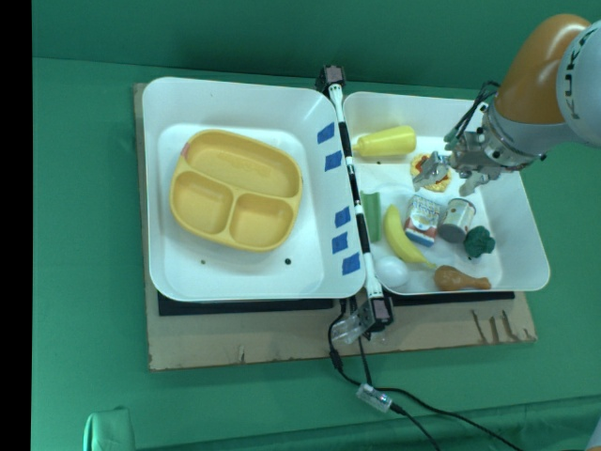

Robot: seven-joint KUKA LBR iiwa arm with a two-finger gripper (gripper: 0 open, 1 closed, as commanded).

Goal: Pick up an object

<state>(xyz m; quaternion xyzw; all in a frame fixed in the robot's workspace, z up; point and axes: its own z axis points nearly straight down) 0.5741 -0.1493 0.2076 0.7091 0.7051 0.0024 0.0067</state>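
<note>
My gripper (435, 173) hangs over the upper middle of the right bin (526, 216), reaching in from the right. A small yellow and red item (419, 164) lies right against its left side; I cannot make out whether it is held. Just below the gripper sit a small printed carton (423, 221) and a silver can (457, 220). A yellow squash-like toy (385, 142) lies to the upper left. Lower in the bin are a banana (402, 239), a green cucumber (372, 216), a white egg (392, 271), a broccoli piece (479, 242) and a brown drumstick (460, 278).
The left bin (169, 120) holds a yellow divided tray (237, 189). A divider with blue tape marks (344, 216) runs between the bins. Cables (376, 397) trail off the cardboard base at the front.
</note>
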